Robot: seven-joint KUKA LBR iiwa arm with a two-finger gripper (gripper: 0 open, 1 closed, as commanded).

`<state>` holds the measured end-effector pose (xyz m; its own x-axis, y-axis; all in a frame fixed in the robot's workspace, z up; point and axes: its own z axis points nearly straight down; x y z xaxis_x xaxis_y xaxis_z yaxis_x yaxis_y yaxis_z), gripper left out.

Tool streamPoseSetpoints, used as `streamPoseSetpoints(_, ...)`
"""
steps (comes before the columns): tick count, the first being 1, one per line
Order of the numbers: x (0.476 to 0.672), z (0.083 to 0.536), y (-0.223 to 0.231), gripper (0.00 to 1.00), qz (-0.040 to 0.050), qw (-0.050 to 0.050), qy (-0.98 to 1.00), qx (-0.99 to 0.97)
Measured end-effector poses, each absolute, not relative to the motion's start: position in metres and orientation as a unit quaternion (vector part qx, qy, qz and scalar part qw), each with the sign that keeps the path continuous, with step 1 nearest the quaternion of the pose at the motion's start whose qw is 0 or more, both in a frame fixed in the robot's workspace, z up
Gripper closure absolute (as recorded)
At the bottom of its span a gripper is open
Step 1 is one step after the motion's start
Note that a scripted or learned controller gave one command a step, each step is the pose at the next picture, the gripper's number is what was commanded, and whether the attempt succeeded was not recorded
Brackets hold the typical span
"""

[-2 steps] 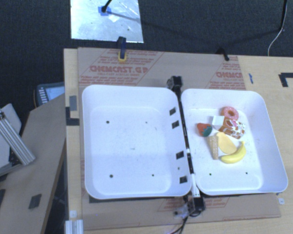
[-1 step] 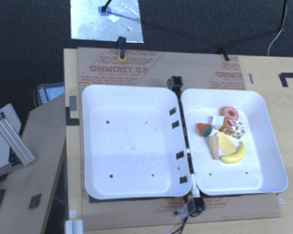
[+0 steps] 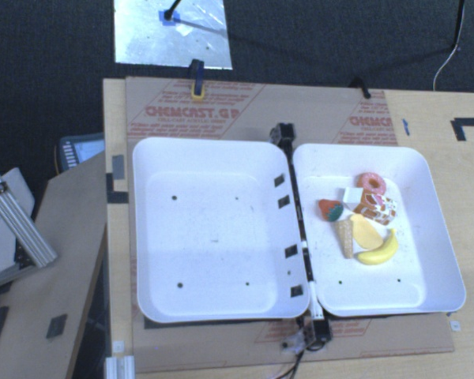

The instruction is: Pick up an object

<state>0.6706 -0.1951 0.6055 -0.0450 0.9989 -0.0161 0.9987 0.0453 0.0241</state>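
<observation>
you see the right bin [image 3: 426,290] holding a doughnut [image 3: 370,183], banana [image 3: 378,252] and cone [image 3: 345,237] clustered together; jaws' state cannot be told.

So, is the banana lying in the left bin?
No, the banana lies in the right bin, beside the other toy foods.

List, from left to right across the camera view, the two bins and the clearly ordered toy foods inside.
Left bin → strawberry → cone → banana, all three lying in the right bin. The other foods overlap, so they are left out.
</observation>
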Motion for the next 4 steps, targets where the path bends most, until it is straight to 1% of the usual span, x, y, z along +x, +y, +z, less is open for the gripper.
streamPoseSetpoints(1, 0.671, 0.605, -0.195, 0.0, 0.0029, 0.013, 0.723, 0.69)
streamPoseSetpoints(2, 0.671, 0.617, -0.194, 1.0, 0.0037, 0.016, 0.725, 0.688)
streamPoseSetpoints(3, 0.671, 0.617, -0.194, 0.0, 0.0035, 0.016, 0.725, 0.688)
streamPoseSetpoints(4, 0.671, 0.629, -0.193, 1.0, 0.0044, 0.019, 0.727, 0.686)
